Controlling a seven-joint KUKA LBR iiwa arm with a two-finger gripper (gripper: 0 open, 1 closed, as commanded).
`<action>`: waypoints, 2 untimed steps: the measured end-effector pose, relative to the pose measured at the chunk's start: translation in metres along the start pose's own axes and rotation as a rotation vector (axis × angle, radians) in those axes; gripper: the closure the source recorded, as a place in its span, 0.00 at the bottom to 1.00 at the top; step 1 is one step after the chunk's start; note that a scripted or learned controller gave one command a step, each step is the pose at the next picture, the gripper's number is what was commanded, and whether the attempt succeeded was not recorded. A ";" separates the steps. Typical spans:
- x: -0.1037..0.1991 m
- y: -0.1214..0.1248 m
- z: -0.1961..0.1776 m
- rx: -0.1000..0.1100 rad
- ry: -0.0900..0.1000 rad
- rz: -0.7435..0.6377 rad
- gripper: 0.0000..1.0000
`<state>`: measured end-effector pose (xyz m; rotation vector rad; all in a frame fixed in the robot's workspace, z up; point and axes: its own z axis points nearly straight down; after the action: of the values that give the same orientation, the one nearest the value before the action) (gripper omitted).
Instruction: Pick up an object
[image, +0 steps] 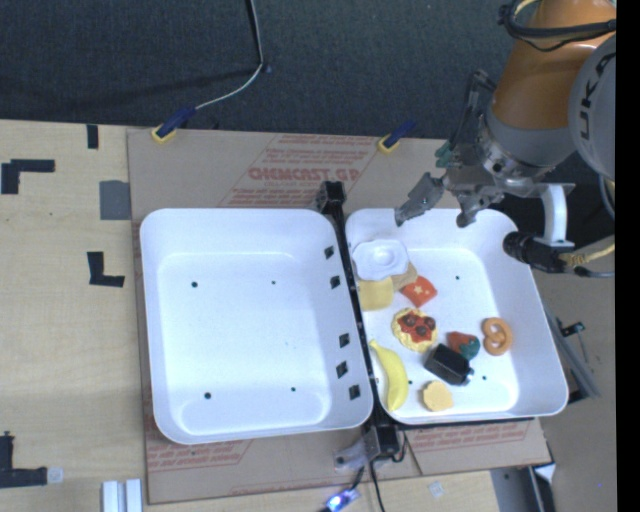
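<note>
The hand (440, 205) hangs with its fingers spread wide and nothing between them, over the far rim of the right bin (530, 330). Within that bin, the white cup (378, 259) lies just below the hand, the banana (390, 373) well nearer the front.

The left bin (240, 330) gives wide free floor. In the right bin (520, 330), toys crowd the left half: white cup (378, 258), pizza (414, 327), banana (392, 375), black piece (447, 364). The far right corner stays open.
</note>
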<state>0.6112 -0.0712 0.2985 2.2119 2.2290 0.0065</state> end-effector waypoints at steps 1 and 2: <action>0.061 -0.003 -0.022 0.002 0.000 -0.001 0.00; 0.057 -0.003 -0.030 0.005 -0.002 0.003 1.00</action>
<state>0.6079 -0.0138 0.3291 2.2168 2.2276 -0.0013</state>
